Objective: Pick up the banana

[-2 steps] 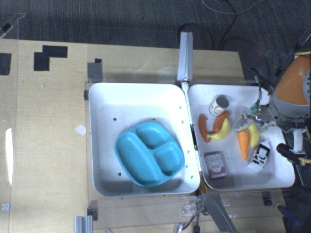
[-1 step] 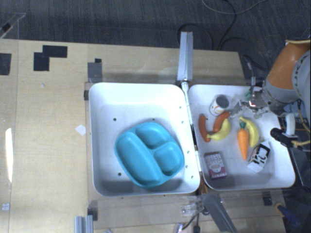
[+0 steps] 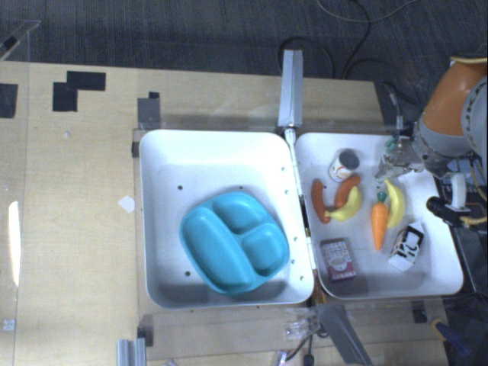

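Right bin (image 3: 442, 280): banana (image 3: 395, 203) lies just beside the carrot (image 3: 378, 223), toward the arm. The hand (image 3: 396, 161) hovers just beyond the banana's far tip; its opening cannot be judged, perhaps narrow. Risk: descending fingers catch the carrot and miss the banana.

From my seat I've got the gripper (image 3: 393, 161) hanging over the right bin (image 3: 435, 280), right above the top end of a banana (image 3: 395, 203) that's lying next to a carrot (image 3: 378, 223). Same bin also has a second banana (image 3: 347, 207) with two hot dogs (image 3: 318, 200), a small cup (image 3: 342, 163), a little carton (image 3: 406, 245) and a dark packet (image 3: 337, 258). Left bin (image 3: 164, 227) just holds a blue divided plate (image 3: 233, 240).
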Controlling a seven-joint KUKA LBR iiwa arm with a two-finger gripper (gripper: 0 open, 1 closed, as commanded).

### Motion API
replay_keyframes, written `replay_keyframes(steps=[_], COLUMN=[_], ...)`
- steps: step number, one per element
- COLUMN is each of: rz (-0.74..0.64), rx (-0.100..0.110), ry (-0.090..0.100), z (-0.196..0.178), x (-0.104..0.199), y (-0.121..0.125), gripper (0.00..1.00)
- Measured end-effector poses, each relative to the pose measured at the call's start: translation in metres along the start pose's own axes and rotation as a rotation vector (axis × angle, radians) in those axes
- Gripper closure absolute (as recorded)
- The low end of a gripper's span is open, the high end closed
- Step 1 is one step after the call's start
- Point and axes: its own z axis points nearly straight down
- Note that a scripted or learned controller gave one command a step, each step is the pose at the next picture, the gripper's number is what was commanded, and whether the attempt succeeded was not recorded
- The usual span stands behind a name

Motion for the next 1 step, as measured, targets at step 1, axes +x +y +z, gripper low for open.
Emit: replay_keyframes(steps=[1], rz=[0.132], rx=[0.009], ry=[0.002], z=[-0.0878], x=[0.0483], y=[0.0125], gripper=[1.00])
